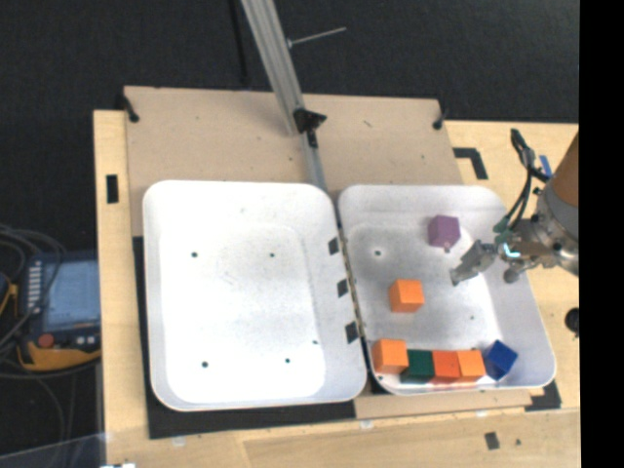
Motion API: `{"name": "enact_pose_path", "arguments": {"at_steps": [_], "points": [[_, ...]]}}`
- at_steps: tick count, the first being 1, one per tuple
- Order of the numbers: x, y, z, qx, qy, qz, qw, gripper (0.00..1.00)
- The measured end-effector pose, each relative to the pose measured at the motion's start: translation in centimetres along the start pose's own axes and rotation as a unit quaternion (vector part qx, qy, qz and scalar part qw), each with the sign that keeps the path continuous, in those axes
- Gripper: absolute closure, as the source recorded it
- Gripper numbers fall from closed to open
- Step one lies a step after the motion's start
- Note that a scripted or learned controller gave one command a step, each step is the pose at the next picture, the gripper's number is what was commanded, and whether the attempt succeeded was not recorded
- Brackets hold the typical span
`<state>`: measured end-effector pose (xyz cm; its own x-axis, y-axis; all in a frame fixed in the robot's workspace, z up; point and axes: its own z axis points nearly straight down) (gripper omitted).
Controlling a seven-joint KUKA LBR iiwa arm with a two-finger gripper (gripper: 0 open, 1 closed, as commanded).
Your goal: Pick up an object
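Note:
The right bin (pixel 507 305) holds several small blocks. A purple block (pixel 444 230) lies near its back. An orange block (pixel 407 294) sits alone in the middle. Along the front wall stand an orange block (pixel 391 355), a green block (pixel 420 365), two more orange blocks (pixel 458 365) and a blue block (pixel 500 358). My gripper (pixel 490 269) hangs over the right part of this bin, right of the lone orange block and below the purple one. Its fingers (pixel 467 266) are spread open with nothing between them.
The left bin (pixel 239 291) lies beside the right one, with a divider with black clips (pixel 343 286) between them. A metal rail (pixel 278 57) slants in from the back. A control pendant (pixel 58 305) with cables sits off the bench at the left.

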<state>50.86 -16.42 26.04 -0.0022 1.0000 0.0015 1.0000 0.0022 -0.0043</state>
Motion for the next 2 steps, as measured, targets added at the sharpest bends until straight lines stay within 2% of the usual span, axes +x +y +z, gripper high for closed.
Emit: {"name": "enact_pose_path", "arguments": {"at_steps": [1,2], "points": [[0.0,0.1,-0.3,-0.003,-0.001,0.001,1.0000,0.00],[0.3,-0.8,4.9,-0.001,-0.001,0.001,1.0000,0.00]]}}
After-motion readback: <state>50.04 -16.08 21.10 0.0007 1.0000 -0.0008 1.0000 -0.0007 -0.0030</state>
